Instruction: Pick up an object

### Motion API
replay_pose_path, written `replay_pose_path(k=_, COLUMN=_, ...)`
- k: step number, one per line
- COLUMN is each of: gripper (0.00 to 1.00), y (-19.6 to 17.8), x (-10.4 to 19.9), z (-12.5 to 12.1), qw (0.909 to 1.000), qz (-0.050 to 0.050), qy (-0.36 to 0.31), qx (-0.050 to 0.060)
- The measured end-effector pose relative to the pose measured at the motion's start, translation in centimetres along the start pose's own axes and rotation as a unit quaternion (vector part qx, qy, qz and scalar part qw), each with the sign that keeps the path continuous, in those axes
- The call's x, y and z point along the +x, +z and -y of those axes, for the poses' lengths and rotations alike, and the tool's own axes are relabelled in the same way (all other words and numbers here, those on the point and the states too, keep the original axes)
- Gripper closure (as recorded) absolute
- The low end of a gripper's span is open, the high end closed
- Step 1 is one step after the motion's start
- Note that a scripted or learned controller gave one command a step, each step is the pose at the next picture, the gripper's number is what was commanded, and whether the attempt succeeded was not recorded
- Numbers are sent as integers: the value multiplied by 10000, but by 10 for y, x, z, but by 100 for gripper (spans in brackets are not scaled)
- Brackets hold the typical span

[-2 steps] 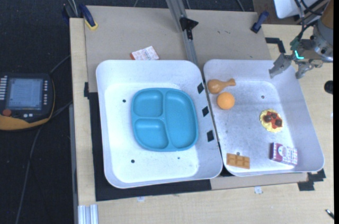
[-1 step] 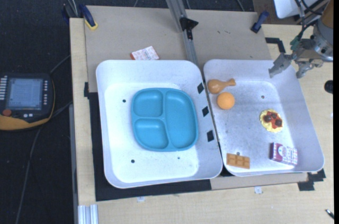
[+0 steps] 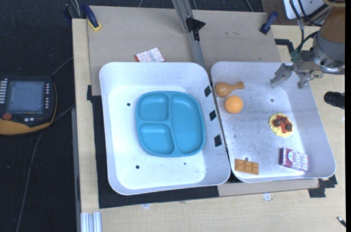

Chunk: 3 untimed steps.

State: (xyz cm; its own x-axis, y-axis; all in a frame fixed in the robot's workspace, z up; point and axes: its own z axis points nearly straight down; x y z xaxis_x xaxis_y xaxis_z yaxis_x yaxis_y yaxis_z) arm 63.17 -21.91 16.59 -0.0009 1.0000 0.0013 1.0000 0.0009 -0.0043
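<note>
hovering over the upper right corner of the right bin point(image 3: 318, 132), the gripper point(image 3: 290, 76) has its two fingers point(image 3: 278, 75) spread apart with nothing between them; they are released. the arm point(image 3: 332, 33) enters from the right edge above it. inside the right bin lie a tan pear-shaped item point(image 3: 226, 88) near the upper left, an orange ball point(image 3: 233, 105) just below it, a yellow and red pizza-like piece point(image 3: 281, 124) toward the right, a brown waffle-like block point(image 3: 246, 167) at the lower left, and a small purple carton point(image 3: 293, 159) at the lower right. all five rest on the bin floor, apart from the gripper. the left bin point(image 3: 120, 170) holds a blue divided plate point(image 3: 169, 123). a small red and white packet point(image 3: 149, 55) lies on the counter point(image 3: 126, 28) above the left bin.
</note>
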Motion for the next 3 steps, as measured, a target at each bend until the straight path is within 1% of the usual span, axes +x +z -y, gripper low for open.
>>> replay_pose_path(k=1, gripper=0, y=63, x=1, z=2, qw=10000, qz=-5, qy=2, qx=9)
replay_pose_path(k=2, gripper=0, y=82, x=1, z=2, qw=10000, qz=2, qy=-3, qx=-8)
replay_pose_path(k=3, gripper=100, y=68, x=1, z=1, qw=10000, qz=10, qy=-8, qx=-32)
